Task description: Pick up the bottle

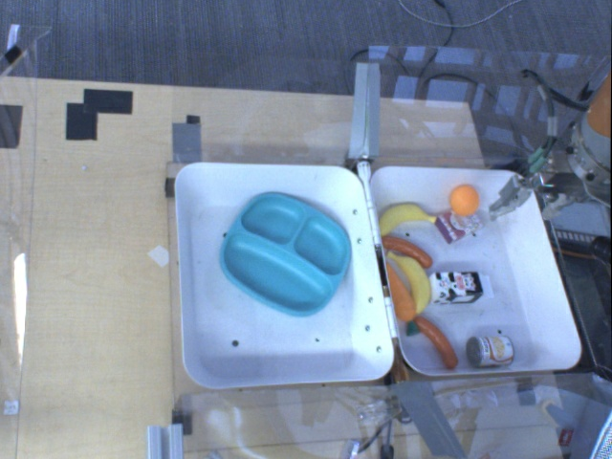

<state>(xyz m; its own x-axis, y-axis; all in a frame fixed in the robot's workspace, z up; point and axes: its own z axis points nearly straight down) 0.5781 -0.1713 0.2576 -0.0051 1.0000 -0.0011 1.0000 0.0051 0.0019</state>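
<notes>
In right bin — perhaps one bottle

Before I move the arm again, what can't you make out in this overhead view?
- Gripper: small and blurred at the right bin's far corner; finger state unreadable.
- Bottle: clear body blends into the white bin floor; its outline and contact with the gripper are unclear.
- Arm: cut off by the frame's right edge.
- Can and carton: labels too small to read.
- Carrot: partly hidden under the banana.
</notes>
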